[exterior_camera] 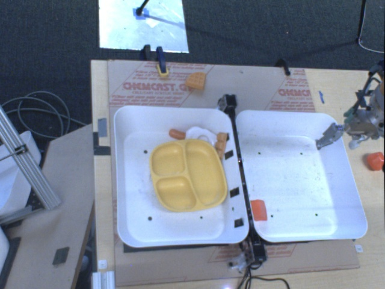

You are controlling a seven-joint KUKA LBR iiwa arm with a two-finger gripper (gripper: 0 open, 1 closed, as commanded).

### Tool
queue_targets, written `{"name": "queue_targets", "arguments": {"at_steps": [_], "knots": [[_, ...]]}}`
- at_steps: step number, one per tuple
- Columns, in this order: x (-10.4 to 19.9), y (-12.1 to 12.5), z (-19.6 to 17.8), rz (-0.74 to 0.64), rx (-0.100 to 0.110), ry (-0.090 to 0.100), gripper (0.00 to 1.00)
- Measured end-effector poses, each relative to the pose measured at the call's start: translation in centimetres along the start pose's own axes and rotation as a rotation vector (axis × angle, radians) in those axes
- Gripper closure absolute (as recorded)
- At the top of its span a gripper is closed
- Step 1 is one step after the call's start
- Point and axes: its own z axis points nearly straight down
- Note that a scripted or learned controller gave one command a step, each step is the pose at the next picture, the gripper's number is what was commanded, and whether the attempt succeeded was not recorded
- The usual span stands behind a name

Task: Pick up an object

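We see the tool (329, 136) at the right bin's (301, 227) upper right rim, reaching in from the right; we cannot tell its state from here. The left bin (129, 179) holds a yellow tray (187, 176) with three compartments, and a sausage (177, 134), a white piece (199, 133) and a tan block (221, 143) lie at the tray's upper edge. An orange block (258, 209) sits in the right bin's lower left corner. A waffle (195, 80) lies on the desk (252, 83) above the bins.
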Motion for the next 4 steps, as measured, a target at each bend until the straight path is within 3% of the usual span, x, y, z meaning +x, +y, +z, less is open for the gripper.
{"name": "queue_targets", "arguments": {"at_steps": [1, 2, 3, 4], "knots": [[0.0, 0.1, -1.1, -0.004, -0.003, -0.001, 1.0], [6.1, -1.5, -19.5, -0.008, -0.018, -0.002, 1.0], [19.7, -2.0, -30.5, -0.016, -0.016, 0.004, 1.0], [18.9, -2.0, -29.7, 0.0, -0.002, 0.001, 0.0]]}}
